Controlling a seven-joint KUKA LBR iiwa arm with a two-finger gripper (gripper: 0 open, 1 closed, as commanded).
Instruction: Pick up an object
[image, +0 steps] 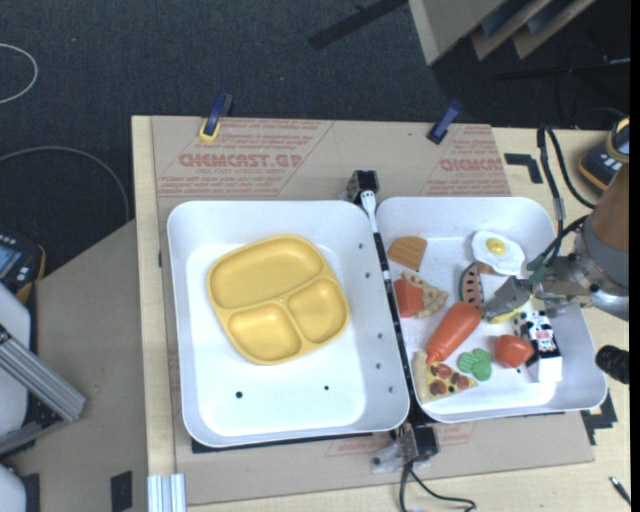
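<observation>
While the gripper (505, 297) hangs low over the right bin (445, 212), its fingers are too blurred and small to tell whether they are spread or closed. Nothing is visibly held. The nearest candidates are the toy carrot (453, 330), a watermelon slice (471, 283) and a red tomato (513, 350), all crowded close together beside a fried egg (497, 251). That crowding is the likely trouble: a finger could land on a neighbour and nudge the target aside, or close on two toys and lose both. The yellow divided plate (276, 298) lies alone in the left bin (190, 300).
</observation>
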